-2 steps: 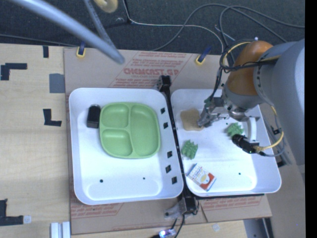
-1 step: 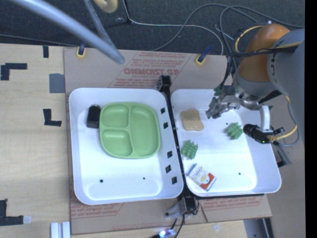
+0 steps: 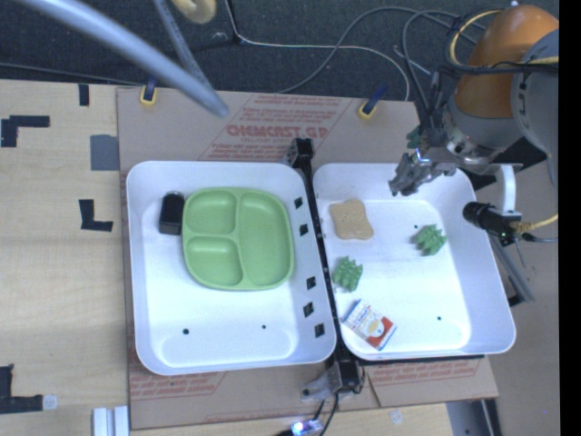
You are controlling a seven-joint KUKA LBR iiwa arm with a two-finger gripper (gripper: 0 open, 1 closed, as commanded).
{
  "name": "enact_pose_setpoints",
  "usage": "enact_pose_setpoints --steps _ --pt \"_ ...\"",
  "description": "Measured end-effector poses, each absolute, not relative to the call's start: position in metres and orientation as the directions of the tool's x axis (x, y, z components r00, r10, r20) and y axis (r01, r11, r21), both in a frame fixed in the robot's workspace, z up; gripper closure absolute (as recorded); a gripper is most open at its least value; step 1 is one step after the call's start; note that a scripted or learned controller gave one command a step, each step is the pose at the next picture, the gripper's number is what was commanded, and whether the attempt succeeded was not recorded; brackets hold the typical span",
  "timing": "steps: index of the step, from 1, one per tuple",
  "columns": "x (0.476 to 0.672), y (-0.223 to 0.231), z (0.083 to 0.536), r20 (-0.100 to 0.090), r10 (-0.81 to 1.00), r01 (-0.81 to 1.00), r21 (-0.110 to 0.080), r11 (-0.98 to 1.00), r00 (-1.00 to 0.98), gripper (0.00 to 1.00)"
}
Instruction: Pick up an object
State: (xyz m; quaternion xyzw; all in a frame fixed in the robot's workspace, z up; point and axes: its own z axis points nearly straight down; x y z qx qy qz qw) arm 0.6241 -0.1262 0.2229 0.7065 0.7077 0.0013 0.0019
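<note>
My gripper [image 3: 406, 178] hung over the far edge of the right bin [image 3: 454, 334]; whether it was released or clenched I could not tell. Nothing showed in its grasp. Below it in that bin lay a tan slice of bread [image 3: 350, 220], a green broccoli piece [image 3: 429, 239] to its right, another green piece [image 3: 347, 272] nearer, and a small packet [image 3: 369, 325] nearest. The left bin [image 3: 218, 348] held a green divided plate [image 3: 239, 238] and a black block [image 3: 171, 213] touching its left edge.
</note>
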Motion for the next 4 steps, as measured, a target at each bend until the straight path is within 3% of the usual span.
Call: enact_pose_setpoints --steps 1,4 --pt "0.624 -0.126 0.223 0.0 1.0 1.0 -0.001 0.001 -0.001 1.0" --pt "0.58 0.029 0.222 0.002 1.0 1.0 -0.001 0.007 -0.007 1.0"
